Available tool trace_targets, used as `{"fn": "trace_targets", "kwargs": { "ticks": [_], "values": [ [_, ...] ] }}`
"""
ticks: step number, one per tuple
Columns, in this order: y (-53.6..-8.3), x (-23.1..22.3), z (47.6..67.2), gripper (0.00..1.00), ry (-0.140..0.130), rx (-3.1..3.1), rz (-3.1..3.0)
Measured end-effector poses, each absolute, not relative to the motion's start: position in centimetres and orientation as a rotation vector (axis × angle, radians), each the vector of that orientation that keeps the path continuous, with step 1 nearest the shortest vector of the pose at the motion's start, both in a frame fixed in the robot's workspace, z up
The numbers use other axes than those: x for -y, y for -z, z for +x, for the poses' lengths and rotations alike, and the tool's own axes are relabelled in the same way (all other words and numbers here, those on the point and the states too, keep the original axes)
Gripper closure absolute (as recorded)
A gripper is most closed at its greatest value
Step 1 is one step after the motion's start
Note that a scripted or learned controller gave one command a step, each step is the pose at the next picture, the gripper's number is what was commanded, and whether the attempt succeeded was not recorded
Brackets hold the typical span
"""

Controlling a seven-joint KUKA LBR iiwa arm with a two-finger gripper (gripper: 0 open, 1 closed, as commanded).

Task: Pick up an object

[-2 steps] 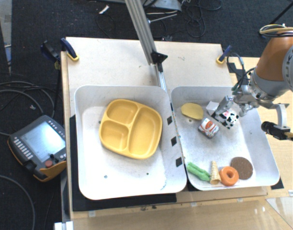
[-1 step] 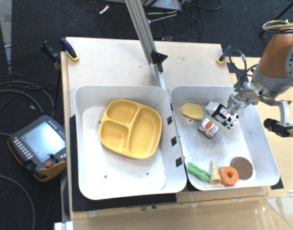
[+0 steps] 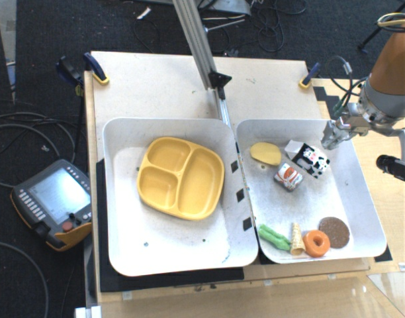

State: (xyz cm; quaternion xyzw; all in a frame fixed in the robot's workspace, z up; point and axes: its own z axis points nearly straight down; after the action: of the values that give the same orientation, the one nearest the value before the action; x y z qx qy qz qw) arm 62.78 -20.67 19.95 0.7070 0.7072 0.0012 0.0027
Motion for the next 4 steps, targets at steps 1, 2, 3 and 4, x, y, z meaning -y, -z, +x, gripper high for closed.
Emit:
{"fn": "trace_targets", "kwargs": {
  "ticks": [1, 2, 3, 4],
  "values": [
    [-25.1, 20.7, 62.9, 1.00, -0.005, -2.218, 2.214],
    [-23.9, 15.5, 63.1, 1.00, -0.001, -2.231, 2.214],
    [-24.8, 10.0, 62.5, 1.00, -0.003, -2.231, 2.212],
    [-25.3, 4.0, 61.9, 1.00, -0.002, -2.233, 2.213]
  ]
}}
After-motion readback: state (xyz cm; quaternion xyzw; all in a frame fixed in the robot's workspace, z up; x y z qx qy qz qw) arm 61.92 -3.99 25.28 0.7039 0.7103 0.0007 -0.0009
